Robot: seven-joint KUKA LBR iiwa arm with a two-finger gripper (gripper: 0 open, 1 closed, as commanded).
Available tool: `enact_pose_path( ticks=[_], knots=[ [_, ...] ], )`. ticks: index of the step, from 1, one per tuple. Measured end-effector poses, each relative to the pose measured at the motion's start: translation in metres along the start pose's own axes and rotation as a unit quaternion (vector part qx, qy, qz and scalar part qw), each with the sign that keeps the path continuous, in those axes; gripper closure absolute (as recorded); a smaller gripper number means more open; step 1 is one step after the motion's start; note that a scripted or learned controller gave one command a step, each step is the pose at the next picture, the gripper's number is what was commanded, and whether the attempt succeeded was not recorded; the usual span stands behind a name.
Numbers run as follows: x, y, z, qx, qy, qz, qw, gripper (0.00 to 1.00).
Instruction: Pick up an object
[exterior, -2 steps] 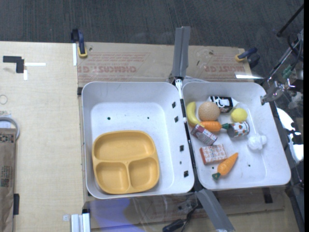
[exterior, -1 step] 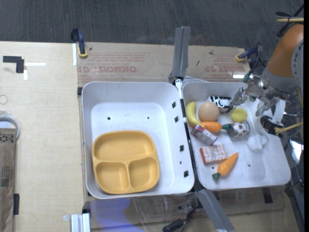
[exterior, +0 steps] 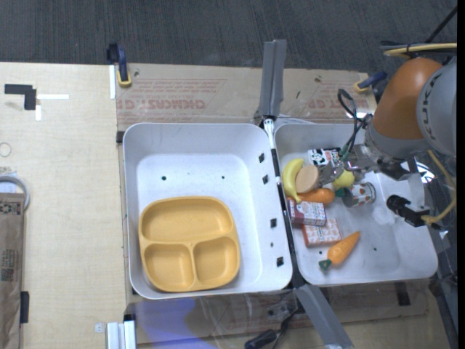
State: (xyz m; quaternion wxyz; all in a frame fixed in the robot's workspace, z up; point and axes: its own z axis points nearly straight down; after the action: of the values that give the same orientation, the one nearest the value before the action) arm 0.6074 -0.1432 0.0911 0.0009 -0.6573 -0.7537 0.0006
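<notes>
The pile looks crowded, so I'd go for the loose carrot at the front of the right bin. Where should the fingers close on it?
Grip the carrot across its thick orange middle, coming straight down from above. It lies flat and slanted, apart from the boxes, with bare bin floor on both long sides for the fingers.

Arm (exterior: 429, 115): cut off at right picture edge. Tool (exterior: 347, 171): finger state unreadable among clutter. Black-and-white item (exterior: 320, 155): partly hidden, unidentifiable. Brown bag (exterior: 10, 267): cut off at the desk's left edge.
</notes>
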Motion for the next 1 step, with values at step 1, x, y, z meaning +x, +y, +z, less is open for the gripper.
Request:
enact_pose_path(
  ticks=[1],
  knots=[
    [-0.0109, -0.0743, -0.0605, 0.000, 0.000, -0.015, 0.9999, 0.00]
  ],
)
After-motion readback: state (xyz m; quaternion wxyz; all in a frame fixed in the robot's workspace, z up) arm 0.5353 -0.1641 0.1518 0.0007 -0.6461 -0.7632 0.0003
